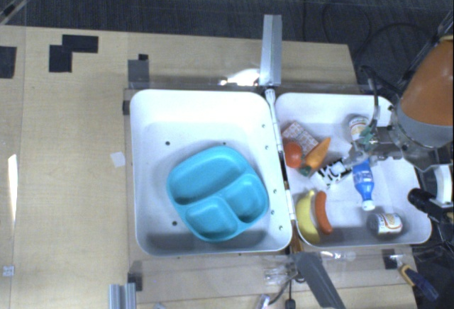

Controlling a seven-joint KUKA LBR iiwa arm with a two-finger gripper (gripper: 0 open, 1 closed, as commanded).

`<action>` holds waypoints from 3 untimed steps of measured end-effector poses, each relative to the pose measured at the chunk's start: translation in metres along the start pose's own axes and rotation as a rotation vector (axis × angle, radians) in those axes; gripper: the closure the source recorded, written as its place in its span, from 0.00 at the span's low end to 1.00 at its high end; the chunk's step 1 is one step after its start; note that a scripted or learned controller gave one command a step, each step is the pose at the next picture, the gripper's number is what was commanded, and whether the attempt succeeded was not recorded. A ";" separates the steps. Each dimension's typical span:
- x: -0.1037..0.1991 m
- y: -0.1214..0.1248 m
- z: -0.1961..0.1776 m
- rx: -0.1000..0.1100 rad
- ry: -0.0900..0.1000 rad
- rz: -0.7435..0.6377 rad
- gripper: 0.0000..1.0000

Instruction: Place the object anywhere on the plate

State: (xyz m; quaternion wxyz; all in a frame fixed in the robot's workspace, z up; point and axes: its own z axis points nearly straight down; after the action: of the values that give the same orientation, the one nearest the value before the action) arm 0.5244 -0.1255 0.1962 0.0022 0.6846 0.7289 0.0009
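Note:
A blue plate (216, 192) with three compartments lies in the left bin (152, 159), a little right of its middle, and nothing lies on it. My gripper (365, 141) reaches in from the right over the upper right part of the right bin (408, 229). It hangs just above a blue bottle (363, 186) and beside a silver can (357, 125). The grey wrist hides what lies directly under it.
The right bin also holds a red tomato (292, 155), an orange carrot (317, 152), a patterned packet (300, 135), a black-and-white toy (332, 171), a banana (306, 215), a red sausage (323, 212) and a second can (386, 224). A metal divider (278, 159) separates the bins.

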 end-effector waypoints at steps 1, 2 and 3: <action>-0.061 0.014 0.048 0.001 0.000 0.092 1.00; -0.061 0.015 0.048 0.001 0.000 0.092 0.00; 0.025 0.062 0.044 -0.001 0.001 0.027 0.00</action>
State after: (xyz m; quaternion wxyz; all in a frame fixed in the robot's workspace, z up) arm 0.5851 -0.0966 0.1526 0.0021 0.6945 0.7195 0.0018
